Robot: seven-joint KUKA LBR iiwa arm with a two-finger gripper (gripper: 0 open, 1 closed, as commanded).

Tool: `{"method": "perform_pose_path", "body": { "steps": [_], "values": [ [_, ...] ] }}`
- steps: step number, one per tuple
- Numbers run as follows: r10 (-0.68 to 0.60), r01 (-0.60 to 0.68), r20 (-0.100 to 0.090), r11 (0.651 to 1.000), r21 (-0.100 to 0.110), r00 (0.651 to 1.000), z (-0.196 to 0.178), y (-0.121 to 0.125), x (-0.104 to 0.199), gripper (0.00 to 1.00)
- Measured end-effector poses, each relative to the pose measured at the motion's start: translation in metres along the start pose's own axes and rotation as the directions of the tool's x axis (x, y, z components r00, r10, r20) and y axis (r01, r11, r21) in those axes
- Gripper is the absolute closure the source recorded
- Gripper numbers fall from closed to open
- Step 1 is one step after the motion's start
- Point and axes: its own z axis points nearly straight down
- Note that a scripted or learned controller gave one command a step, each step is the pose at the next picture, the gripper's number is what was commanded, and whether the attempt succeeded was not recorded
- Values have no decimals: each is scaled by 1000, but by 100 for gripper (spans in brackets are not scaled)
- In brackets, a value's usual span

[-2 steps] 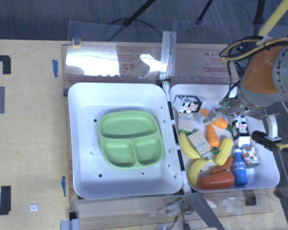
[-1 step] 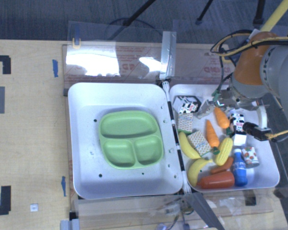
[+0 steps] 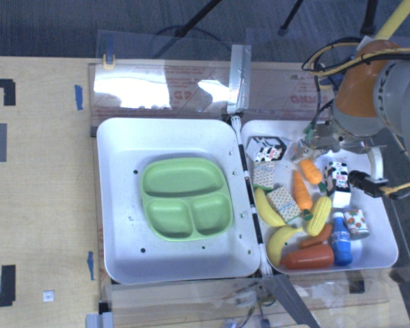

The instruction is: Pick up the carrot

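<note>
From my screen the gripper [image 3: 319,139] hangs over the right bin's [image 3: 383,251] far side, though I can't tell its grip state, while the carrot [image 3: 301,191] lies near the middle of that bin, just beyond the corn cob [image 3: 320,214] and beside a banana [image 3: 267,208].

the arm [image 3: 379,98] is cut off by the frame edge at 3 o'clock. the gripper [image 3: 319,139] is too blurred to read. in the right bin [image 3: 389,251], a red sausage-like item [image 3: 307,257] hides the lower end of a banana [image 3: 280,241]; print on the small cartons [image 3: 268,150] is too small to make out.
</note>
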Motion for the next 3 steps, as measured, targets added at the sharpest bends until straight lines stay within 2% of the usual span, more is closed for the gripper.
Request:
{"method": "perform_pose_path", "body": {
  "steps": [1, 2, 3],
  "values": [
    [-149, 149, -3, 989, 4, 989, -105, 32, 46, 100],
    [-296, 296, -6, 955, 5, 955, -87, 36, 98, 100],
    [-129, 129, -5, 992, 8, 992, -108, 17, 112, 100]
  ]
}}
